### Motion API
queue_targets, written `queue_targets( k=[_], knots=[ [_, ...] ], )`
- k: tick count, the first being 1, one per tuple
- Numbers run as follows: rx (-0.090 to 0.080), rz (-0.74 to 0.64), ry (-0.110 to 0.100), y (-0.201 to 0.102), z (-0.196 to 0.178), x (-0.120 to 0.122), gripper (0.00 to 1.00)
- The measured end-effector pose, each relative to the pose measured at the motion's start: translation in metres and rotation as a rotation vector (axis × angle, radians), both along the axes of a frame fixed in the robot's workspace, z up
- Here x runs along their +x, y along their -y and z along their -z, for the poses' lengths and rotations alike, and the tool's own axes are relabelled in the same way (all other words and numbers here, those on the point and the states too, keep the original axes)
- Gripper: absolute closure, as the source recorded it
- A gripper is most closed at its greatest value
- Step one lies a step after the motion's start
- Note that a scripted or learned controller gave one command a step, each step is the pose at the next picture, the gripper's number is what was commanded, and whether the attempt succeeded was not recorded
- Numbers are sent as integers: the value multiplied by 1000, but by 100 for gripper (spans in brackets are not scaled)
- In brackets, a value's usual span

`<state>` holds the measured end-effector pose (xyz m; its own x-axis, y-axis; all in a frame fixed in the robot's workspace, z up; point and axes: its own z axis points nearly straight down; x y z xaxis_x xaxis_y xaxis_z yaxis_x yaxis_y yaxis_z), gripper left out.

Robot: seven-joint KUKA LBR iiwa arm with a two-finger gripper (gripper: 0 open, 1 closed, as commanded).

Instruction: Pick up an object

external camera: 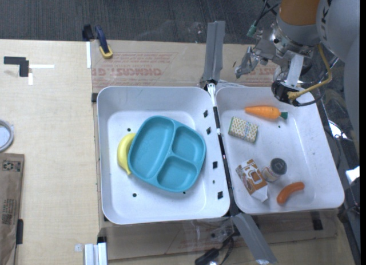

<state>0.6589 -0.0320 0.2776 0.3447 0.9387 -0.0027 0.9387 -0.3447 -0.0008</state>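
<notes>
One carrot in the right bin near its far wall, long axis across the bin, green end rightward, gripper raised beyond the far rim, fingers apart, grasping nothing, arm angled from the right.

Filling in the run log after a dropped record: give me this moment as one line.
claw: above right bin's far edge, nothing held | right bin: carrot, sponge, sausage | left bin: blue plate, banana

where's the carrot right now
The carrot lies in the right bin, near its far edge, just beyond the small patterned block and below the gripper in the camera view.
</notes>
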Motion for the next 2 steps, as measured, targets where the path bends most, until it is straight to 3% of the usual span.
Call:
queue_targets(
  k=[1, 2],
  knots=[
    [1, -69, -3, -56, 87, -14, 0],
    [0, -63, 0, -1, -83, -55, 0]
  ],
)
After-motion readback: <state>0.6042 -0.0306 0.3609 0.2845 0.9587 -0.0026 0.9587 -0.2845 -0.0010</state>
